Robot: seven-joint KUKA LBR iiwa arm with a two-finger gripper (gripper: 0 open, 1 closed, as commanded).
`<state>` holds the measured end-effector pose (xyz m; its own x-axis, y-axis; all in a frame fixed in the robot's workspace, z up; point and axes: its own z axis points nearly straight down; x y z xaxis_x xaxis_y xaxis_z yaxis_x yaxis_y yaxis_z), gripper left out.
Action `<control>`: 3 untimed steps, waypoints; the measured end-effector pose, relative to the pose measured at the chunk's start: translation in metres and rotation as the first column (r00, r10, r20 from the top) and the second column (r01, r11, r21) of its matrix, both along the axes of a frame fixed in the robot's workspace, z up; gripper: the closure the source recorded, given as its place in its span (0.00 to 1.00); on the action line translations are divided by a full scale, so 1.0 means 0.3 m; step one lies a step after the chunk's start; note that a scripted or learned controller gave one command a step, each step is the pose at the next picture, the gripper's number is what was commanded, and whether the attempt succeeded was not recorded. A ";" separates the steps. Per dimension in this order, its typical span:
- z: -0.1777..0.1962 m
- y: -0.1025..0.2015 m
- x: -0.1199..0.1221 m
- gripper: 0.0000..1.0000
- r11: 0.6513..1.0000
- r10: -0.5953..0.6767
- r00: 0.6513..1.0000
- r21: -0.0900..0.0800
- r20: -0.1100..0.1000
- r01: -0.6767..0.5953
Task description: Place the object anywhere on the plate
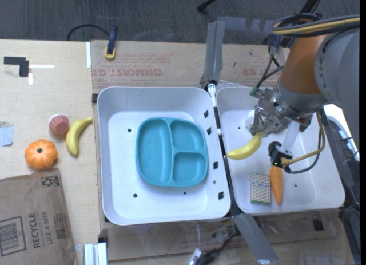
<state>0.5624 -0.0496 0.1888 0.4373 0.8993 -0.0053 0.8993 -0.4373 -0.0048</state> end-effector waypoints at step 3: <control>-0.002 0.426 0.097 0.00 0.954 0.300 0.954 0.002 -0.001 -0.300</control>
